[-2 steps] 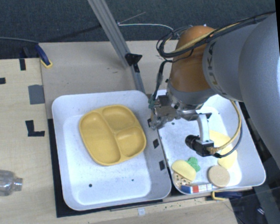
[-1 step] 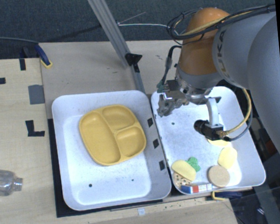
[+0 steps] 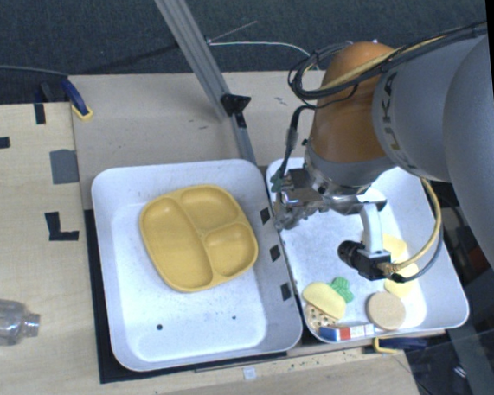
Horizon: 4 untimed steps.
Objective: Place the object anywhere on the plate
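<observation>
The plate (image 3: 200,237) lies in the left bin (image 3: 130,334), toward its far side. Right of the plate, the right bin (image 3: 444,308) adjoins the left one. In that bin's near part, right of the plate, lie several small food items (image 3: 324,298), close together, with a round piece (image 3: 386,310) among them.

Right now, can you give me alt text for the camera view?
A grey arm's hand hovers over the right bin, above small food items at its near edge. In the left bin lies a yellow divided plate.
</observation>
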### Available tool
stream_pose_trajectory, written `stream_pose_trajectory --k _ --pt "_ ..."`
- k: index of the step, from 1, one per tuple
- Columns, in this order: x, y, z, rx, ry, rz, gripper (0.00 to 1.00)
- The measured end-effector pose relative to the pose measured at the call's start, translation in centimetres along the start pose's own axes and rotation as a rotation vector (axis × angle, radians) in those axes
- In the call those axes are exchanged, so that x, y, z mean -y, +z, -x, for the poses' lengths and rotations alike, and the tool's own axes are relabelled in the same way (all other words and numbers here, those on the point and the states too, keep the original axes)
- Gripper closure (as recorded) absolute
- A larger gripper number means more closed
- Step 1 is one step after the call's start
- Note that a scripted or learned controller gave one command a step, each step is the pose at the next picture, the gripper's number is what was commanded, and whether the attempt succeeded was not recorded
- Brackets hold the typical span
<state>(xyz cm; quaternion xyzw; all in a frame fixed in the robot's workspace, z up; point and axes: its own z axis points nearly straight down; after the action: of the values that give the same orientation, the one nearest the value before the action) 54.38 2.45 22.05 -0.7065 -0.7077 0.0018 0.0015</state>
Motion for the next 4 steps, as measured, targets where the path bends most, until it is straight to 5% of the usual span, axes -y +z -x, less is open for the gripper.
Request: stream_pose_trajectory --k 1,2,3,4 --pt "-5.9 -0.4 0.1 0.0 -0.002 0.007 1.0" --pt "-3.9 0.7 4.4 0.002 0.005 0.001 1.0" --pt "-0.2 2.4 1.3 0.0 0.0 -0.002 1.0" --pt "2.4 3.3 3.6 0.001 0.004 -0.001 1.0"
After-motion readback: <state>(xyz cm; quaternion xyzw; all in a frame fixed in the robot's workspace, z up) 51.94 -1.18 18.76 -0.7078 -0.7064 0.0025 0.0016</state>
